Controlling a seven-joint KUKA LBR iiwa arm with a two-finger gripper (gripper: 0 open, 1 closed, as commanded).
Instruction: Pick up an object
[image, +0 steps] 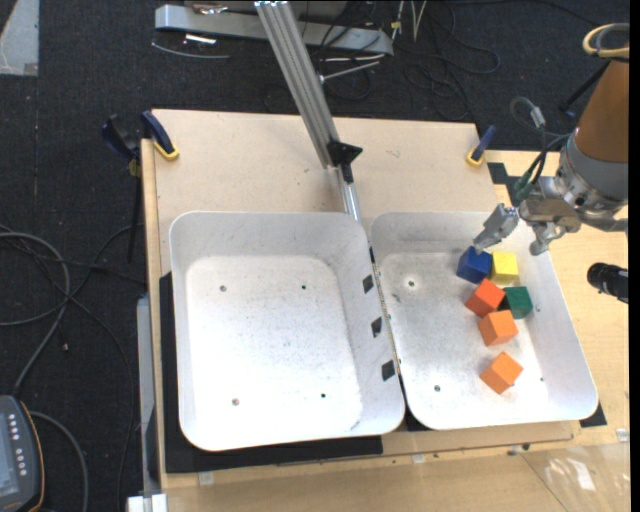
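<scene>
A slanted metal rail (305, 85) and black cables (60, 270) lie beyond the bench

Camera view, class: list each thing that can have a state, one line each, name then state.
Gripper: jaws open, holding nothing, above the right bin's far side.
Blue cube: lying in the right bin, touching the yellow cube.
Yellow cube: lying flat.
Green cube: lying flat.
Three orange cubes: lying loose, the nearest one apart.
Left bin: flat on the bench.
</scene>
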